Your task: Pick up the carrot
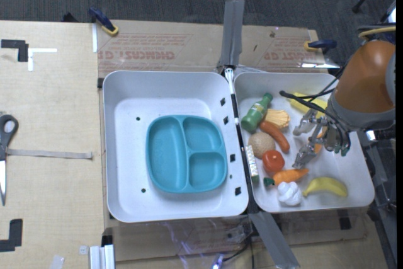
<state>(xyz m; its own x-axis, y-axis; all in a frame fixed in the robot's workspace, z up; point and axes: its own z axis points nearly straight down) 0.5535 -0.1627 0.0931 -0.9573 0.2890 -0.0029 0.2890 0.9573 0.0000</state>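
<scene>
The gripper [306, 149] is hanging low in the right bin [359, 195], at the frame's right, its jaws standing open around nothing. The carrot [290, 176] is lying just below the fingertips, beside a tomato [273, 160] and above garlic [289, 193]. A banana [326, 186] is lying to its right. In the left bin [119, 154] a blue tray [187, 153] is sitting.

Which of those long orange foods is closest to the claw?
The carrot, the orange piece just below the claw. The sausage lies farther off, toward the green bottle.
</scene>
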